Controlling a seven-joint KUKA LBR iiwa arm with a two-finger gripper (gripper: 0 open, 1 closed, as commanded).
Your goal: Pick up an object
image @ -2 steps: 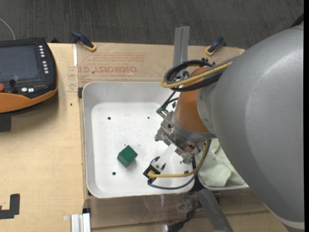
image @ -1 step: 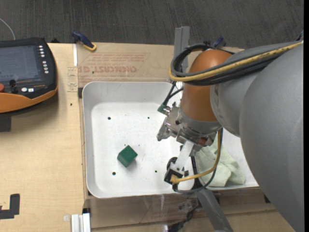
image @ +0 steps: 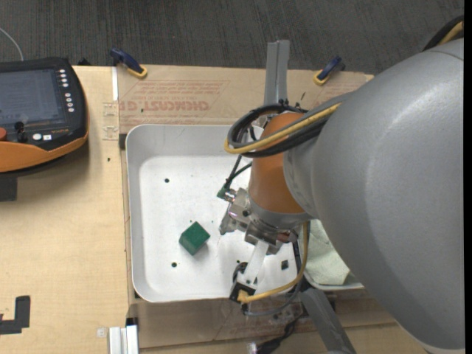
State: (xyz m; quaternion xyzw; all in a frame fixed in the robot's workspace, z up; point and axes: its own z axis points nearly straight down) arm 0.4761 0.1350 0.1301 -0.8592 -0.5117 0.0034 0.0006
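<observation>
Camera view, looking down from above: the left bin [image: 139, 198] has low white walls with rounded corners. The task's thing, a green cube [image: 195, 238], sits on its floor toward the near half, well apart from every wall. There's bare white floor to the cube's left and all the way up to the far wall, so that side is open. The tight side is the right one, where my wrist hangs just beside the cube with a small gap and isn't touching it.

My jaws are tucked under the wrist from this angle, so I honestly can't tell if they're wide or narrow. I can't see anything held in them.

Counts:
- one green cube
- two small dark specks on the bin floor, too tiny to name
- two bins, with the right bin [image: 341, 286] mostly hidden under me
- one pale green cloth [image: 324, 258] poking out in the right bin
- two blue-and-orange clamps, one [image: 129, 63] at the far left and one [image: 328, 68] at the far right

Around it: my own arm [image: 398, 198] covers the whole right side, with the orange band [image: 269, 175] over the bin's right wall. A grey post [image: 277, 65] stands behind the bin. A teach pendant [image: 37, 109] lies on the counter [image: 59, 234] at far left, well away. A sheet of printed cardboard [image: 169, 98] lies under the far rim.
</observation>
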